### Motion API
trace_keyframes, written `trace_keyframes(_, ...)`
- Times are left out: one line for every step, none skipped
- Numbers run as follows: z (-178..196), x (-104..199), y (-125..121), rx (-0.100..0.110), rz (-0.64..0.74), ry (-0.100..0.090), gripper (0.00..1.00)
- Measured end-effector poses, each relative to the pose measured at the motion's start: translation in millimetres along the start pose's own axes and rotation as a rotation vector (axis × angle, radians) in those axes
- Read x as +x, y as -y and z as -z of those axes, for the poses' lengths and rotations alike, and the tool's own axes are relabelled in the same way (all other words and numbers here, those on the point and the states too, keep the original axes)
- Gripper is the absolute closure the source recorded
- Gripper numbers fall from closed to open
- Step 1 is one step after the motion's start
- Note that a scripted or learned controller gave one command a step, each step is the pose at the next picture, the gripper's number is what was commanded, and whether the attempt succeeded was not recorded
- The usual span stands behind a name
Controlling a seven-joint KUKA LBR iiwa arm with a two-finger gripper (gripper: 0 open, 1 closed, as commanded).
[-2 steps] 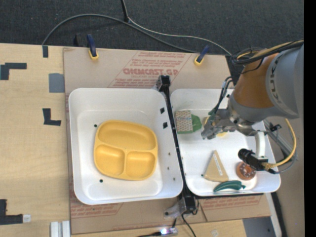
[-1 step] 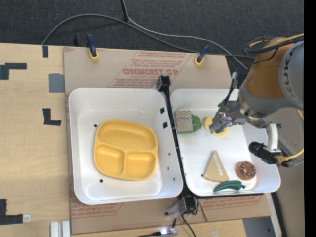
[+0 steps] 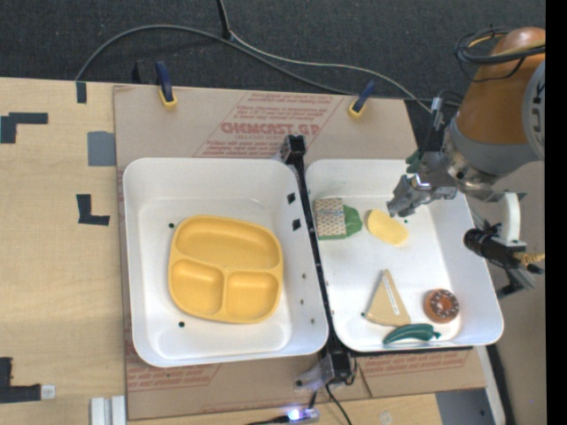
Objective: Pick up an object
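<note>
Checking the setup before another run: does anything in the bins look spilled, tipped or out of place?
Nothing stands out. The yellow tray lies flat in the left bin; the toy foods sit loosely scattered in the right bin, with the gripper above the yellow piece.

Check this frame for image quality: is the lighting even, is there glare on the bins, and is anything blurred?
Camera view: lighting is soft and fairly even, with faint shadows under the yellow tray and the food items; the white bins look bright but not blown out; the gripper and small items such as the donut look slightly soft; the arm is cropped at the frame's right.
</note>
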State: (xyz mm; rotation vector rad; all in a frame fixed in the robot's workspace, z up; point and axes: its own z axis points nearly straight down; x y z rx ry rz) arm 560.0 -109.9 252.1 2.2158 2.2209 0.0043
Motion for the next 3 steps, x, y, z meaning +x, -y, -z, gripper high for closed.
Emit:
trace_keyframes(0, 61, 12, 0.007, 0.004, -0.002, 1.0)
trace_keyframes(-18, 113, 26, 0.009, 0.003, -0.002, 1.0)
trace_keyframes(-18, 167, 47, 0.009, 0.004, -0.002, 1.0)
